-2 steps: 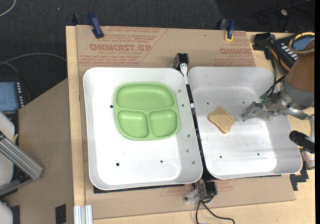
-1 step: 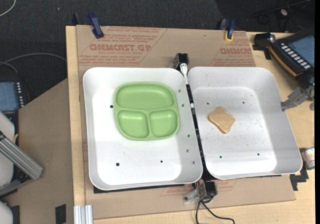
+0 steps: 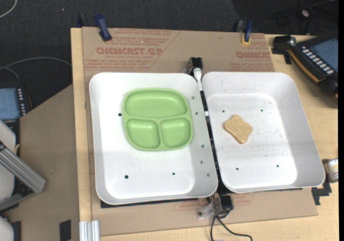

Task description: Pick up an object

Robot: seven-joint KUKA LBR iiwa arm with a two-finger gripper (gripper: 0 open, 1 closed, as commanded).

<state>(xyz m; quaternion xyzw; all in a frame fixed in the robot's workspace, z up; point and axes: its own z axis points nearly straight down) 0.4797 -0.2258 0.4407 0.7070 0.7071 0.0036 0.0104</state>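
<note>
- On my feed I have two shallow white bins side by side on a brown bench top [image 3: 161, 46], which carries red printed lettering along its far edge.
- The left bin [image 3: 107, 181] holds a light green divided tray [image 3: 157, 119], one long compartment on the far side and two smaller ones on the near side.
- That tray lies flat, toward the bin's far right corner, close to the wall shared with the other bin; the near half of this bin's floor is bare white.
- The right bin [image 3: 279, 175] holds the thing to pick: a small tan piece shaped like a slice of toast [image 3: 238, 128], lying flat.
- The toast piece sits left of the bin's centre, nearer the shared wall than the right wall, about midway between far and near edges, touching neither wall.
- A blue clamp [image 3: 102, 27] grips the far left edge of the bench, and a blue and yellow clamp [image 3: 246, 33] the far edge further right.
- As for the hand, I cannot tell whether it is open or closed from this feed.
</note>
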